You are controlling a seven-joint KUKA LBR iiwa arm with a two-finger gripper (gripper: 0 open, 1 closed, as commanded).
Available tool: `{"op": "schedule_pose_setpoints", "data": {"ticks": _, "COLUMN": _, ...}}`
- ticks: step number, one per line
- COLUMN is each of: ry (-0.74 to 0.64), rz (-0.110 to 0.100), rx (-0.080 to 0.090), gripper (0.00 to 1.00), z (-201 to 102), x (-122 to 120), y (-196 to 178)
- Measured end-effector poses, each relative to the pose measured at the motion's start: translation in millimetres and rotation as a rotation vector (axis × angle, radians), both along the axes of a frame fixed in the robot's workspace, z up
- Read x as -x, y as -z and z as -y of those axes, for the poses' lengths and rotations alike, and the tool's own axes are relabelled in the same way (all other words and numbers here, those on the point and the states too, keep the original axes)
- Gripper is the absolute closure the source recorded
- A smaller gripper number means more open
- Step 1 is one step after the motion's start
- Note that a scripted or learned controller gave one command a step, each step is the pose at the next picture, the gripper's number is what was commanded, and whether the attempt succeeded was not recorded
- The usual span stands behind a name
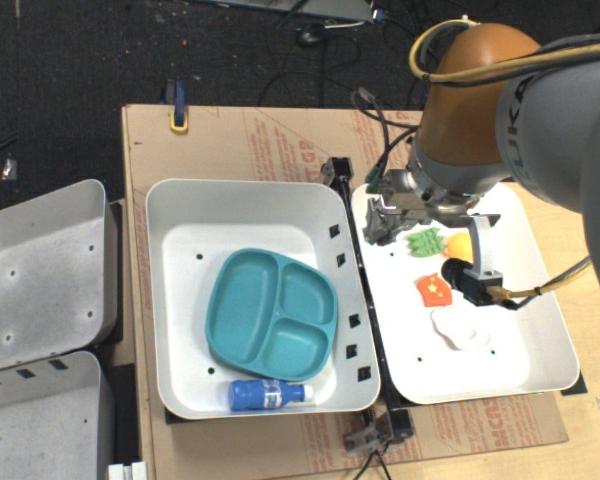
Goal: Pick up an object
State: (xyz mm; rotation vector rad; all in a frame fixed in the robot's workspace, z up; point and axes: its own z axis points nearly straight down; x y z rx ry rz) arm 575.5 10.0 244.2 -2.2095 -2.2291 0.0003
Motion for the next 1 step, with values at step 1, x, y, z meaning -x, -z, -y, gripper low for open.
{"op": "schedule_pose_setpoints", "data": {"ticks": 1, "ry": 0.0, "rz": 0.0, "rx": 0.0, "gripper": 1.0, "z": -56.2, "x": -3.4, "y": 13.7}}
